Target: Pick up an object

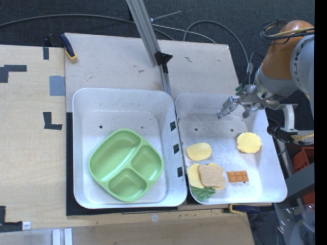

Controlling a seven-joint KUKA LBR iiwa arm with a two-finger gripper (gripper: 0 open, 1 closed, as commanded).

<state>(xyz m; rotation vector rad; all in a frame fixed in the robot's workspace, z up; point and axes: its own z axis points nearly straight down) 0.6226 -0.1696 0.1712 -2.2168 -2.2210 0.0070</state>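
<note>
**Op:** I've got the single overhead view. My gripper [234, 107] is over the right bin [271, 188], up near its 12 o'clock edge, with the two fingers spread apart and nothing between them.

**Spotter:** Where are the candidates?

**Op:** All toward the bin's near half. A round yellow piece [249, 142] sits at about 5 o'clock from the gripper, well apart from it. A paler yellow oval [199, 151] lies at about 7 o'clock. Nearer the 6 o'clock rim there's a tan bread slice [211, 175] lying over a yellow slice [194, 176] and a green leaf [203, 192], and just beside that pile, at its 3 o'clock, a small orange cracker [237, 176]. The left bin [82, 137] holds a green divided plate [126, 164].

**Spotter:** What worries you?

**Op:** Everything here looks flat and thin, so I judge the fingers could close above a piece or skid it along the floor. The stacked pile is the worst choice: a grab there might pinch two layers or only shove them. The round yellow piece sits close to the 3 o'clock wall, which could crowd one finger.

**Spotter:** Any markings?

**Op:** No brand, label or writing I can read anywhere.
</note>
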